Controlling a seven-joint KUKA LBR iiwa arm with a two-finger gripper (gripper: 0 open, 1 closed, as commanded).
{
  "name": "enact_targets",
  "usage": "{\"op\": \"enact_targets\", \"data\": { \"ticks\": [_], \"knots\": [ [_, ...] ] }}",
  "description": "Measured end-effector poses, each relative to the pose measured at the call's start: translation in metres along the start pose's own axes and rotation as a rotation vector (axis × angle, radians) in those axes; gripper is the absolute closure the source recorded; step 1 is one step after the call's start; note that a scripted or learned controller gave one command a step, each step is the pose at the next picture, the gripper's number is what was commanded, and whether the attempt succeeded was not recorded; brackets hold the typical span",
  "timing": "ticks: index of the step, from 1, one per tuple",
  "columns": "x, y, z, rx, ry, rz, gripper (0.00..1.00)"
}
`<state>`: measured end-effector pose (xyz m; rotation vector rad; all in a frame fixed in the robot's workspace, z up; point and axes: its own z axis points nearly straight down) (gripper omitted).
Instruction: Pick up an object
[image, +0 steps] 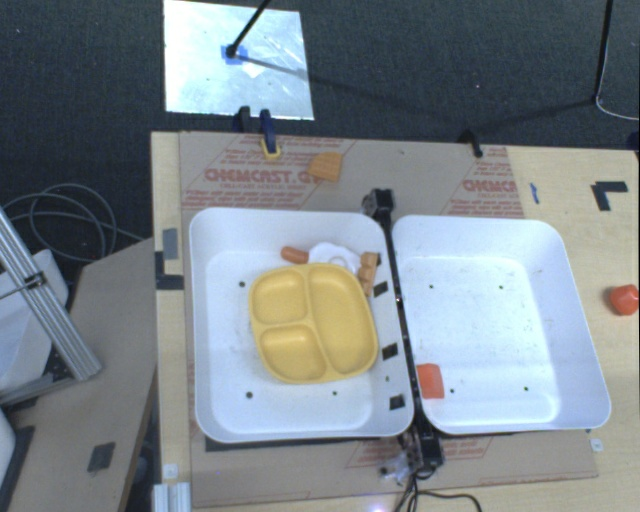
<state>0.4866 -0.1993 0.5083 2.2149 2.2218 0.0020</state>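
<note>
Yellow divided plate (311, 324) lies in left bin (215, 300), small orange piece (295, 255) and white item (335, 256), perhaps cup, at its far edge. Orange block (429, 380) in right bin (560, 300). Gripper state: cannot tell.

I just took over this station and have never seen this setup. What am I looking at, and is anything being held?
One fixed camera looks down at a slant on a bench with two shallow white bins. The left bin holds a yellow divided plate, a small orange sausage-shaped piece, a white item and a tan block. The right bin holds an orange-red block. A tan piece and another orange-red block lie on the bench outside. Nothing is visibly held.
</note>
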Motion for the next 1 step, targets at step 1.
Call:
{"op": "enact_targets", "data": {
  "ticks": [1],
  "knots": [
    [0.0,0.0,0.0,0.0,0.0,0.0,0.0]
  ]
}}
